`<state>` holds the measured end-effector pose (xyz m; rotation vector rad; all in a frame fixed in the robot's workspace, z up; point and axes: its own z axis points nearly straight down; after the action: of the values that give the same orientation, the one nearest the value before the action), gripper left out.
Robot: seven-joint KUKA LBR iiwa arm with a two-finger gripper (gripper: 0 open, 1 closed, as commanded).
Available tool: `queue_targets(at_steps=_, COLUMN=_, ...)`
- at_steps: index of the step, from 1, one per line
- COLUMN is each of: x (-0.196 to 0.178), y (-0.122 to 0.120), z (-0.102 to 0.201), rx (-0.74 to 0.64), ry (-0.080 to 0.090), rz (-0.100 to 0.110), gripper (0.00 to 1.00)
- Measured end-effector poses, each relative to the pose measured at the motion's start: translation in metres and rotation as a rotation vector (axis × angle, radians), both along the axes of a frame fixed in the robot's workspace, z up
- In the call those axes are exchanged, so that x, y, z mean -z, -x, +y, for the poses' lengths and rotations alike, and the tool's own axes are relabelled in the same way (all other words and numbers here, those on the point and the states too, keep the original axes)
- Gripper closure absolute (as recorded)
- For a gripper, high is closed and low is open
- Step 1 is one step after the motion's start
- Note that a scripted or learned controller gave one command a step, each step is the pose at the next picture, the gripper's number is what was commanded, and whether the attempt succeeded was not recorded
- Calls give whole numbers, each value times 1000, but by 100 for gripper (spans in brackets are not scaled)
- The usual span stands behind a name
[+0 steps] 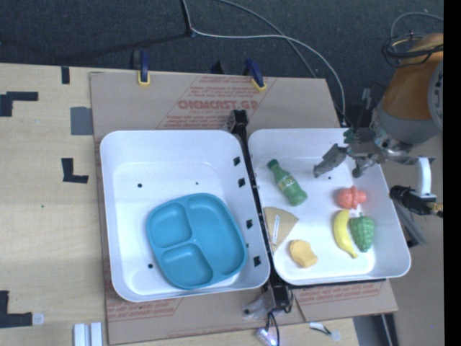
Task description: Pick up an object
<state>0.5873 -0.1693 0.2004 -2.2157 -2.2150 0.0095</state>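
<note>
The gripper hangs at the upper right of the right bin, its jaws spread wide and holding nothing. The likely targets sit below it: a pink toy, then a banana touching a green vegetable at lower right. That pair is the risk, I judge: a descent there could catch both or push one aside. They also lie near the bin's right wall, leaving little jaw room. The green bottle, cheese wedge and orange piece stand freer mid-bin. The blue plate lies in the left bin.
</note>
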Motion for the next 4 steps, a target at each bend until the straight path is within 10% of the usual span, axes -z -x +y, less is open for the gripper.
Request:
queue_targets(at_steps=3, x=95, y=-1, z=-3, rx=-2, ry=2, rz=-18, gripper=0)
queue_targets(at_steps=4, x=90, y=0, z=-2, rx=-2, ry=0, rz=-11, gripper=100)
